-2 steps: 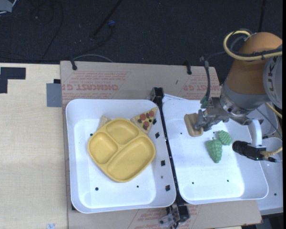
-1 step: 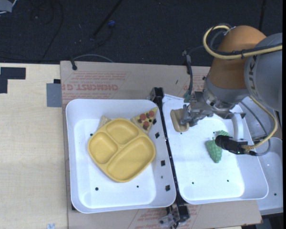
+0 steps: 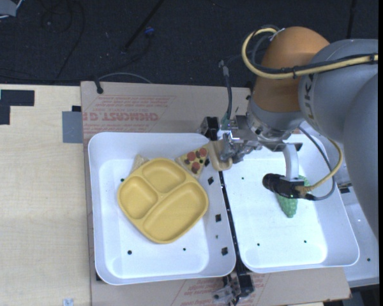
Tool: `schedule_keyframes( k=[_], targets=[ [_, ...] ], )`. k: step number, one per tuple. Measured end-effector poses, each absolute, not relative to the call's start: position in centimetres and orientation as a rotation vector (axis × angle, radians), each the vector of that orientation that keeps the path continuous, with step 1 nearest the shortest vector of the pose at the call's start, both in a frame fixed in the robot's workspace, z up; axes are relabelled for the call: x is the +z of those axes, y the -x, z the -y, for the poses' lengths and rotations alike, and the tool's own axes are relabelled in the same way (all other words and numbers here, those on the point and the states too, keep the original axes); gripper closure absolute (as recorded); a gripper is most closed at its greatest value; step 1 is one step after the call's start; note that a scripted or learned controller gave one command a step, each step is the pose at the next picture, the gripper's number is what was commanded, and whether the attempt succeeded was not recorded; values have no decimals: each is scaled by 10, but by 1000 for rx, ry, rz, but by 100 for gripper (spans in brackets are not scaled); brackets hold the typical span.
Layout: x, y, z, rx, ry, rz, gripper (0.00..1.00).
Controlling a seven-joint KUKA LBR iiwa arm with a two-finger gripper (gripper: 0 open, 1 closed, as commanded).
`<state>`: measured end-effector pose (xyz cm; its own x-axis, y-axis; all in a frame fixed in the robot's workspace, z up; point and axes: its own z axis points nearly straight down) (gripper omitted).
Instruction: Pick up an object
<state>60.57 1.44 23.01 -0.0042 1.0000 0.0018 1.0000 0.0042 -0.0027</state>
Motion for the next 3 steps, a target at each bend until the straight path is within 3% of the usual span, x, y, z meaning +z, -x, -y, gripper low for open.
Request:
schedule_keyframes(
  k=[2, 3],
  targets=[
    [219, -618, -105, 3, 2216, 2225, 100],
    [219, -618, -104, 5, 2217, 2223, 0]
  ],
)
